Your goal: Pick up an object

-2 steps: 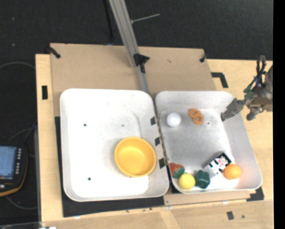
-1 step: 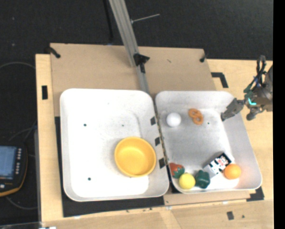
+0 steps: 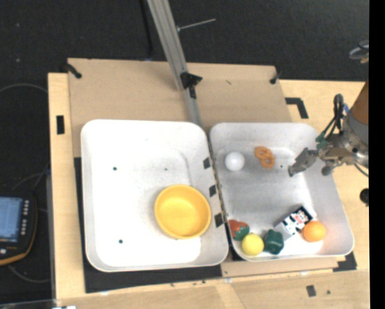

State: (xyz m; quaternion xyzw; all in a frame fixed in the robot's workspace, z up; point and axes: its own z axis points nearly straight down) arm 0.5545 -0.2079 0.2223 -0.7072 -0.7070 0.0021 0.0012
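Camera view from above, looking down at a slant on a tan wooden bench [image 3: 134, 89] set on a dark floor. Two shallow white bins sit side by side on it. A grey metal pole [image 3: 170, 37] slants down from the top edge to the back of the seam between the bins. At the far left edge, off the bench, lies a handheld control pad [image 3: 6, 227] with a lit screen.

The left bin [image 3: 115, 153] holds a yellow bowl [image 3: 182, 211], upright, near its front right corner.

The right bin [image 3: 321, 192] holds several small things. A white ball [image 3: 235, 161] lies near its back left, with an orange pretzel-shaped piece [image 3: 265, 156] just beside it to the right. Along the front edge sit a red and green piece [image 3: 237, 227], a yellow ball [image 3: 252, 243], a dark green block [image 3: 273, 241], a black and white box [image 3: 295, 220] and an orange ball [image 3: 314, 231], close together.

The gripper [image 3: 300, 164] reaches in from the right, over the back right part of the right bin. Whether it is spread or pressed together I cannot tell; nothing shows in its grasp. The pretzel piece is nearest, just to its left; the front cluster lies well apart from it.
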